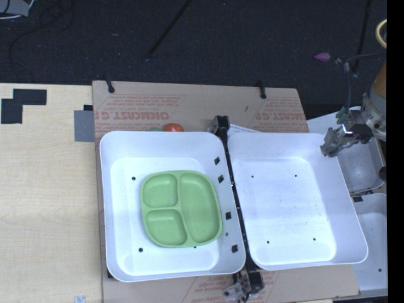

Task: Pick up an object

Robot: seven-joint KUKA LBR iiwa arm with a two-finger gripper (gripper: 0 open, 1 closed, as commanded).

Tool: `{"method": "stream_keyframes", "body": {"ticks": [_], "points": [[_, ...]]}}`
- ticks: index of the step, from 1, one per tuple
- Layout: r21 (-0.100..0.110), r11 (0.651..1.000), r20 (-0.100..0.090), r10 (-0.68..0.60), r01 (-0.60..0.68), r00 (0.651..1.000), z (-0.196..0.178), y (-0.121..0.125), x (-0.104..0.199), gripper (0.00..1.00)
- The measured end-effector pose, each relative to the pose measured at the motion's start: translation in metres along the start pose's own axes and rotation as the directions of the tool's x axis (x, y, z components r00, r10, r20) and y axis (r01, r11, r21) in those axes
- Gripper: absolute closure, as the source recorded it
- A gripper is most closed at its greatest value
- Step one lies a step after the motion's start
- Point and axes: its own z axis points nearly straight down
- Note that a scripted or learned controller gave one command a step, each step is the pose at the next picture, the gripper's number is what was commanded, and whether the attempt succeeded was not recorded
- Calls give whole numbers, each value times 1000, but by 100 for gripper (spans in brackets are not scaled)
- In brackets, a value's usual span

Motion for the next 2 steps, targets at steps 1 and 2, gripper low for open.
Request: {"method": "stream_keyframes", "body": {"ticks": [1,2], "points": [[7,1000,-3,-1,1,1000,16,-5,47,100],[9,1000,-3,-1,1,1000,32,-21,95,100]]}}
